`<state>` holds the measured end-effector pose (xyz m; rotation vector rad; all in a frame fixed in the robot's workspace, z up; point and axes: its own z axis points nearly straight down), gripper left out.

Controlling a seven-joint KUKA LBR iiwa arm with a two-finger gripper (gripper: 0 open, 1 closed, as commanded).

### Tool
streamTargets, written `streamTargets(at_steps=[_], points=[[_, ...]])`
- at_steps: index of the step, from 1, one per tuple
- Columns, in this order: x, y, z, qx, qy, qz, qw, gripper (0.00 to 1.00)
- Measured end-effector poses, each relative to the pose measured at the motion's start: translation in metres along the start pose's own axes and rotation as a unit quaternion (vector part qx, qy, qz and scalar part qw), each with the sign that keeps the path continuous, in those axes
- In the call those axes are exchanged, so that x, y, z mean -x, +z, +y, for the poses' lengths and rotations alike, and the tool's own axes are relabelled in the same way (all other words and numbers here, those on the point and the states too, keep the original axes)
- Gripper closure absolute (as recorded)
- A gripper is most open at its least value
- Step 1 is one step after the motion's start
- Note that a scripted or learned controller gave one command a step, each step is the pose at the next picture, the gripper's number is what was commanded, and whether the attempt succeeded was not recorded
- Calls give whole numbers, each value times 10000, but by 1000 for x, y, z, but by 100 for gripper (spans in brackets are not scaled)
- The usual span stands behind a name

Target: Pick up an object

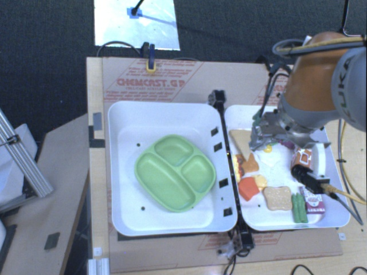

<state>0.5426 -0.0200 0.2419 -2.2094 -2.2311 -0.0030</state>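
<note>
I see the grey arm with its orange band [321, 67] reaching over the right-hand shallow white bin [338, 213], its pincer [265, 135] low at the bin's back; I cannot tell how it stands. The left white bin [123, 153] carries a green three-compartment plastic tray [175, 173]. Toy food pieces lie right: a tan bread slice [278, 197], an orange-red block [248, 188], a green stick [299, 207].

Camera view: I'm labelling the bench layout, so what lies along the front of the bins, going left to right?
Green divided tray in the left bin → black clips on the wall between the bins → orange-red block → slice of toast → green piece → small printed packet.
</note>
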Motion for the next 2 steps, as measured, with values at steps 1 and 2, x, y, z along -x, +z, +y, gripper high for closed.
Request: streamTargets(at_steps=[1, 2], points=[[-52, 0, -26, -8, -1, -2, 10000, 100], [-93, 24, -47, -13, 5, -1, 10000, 100]])
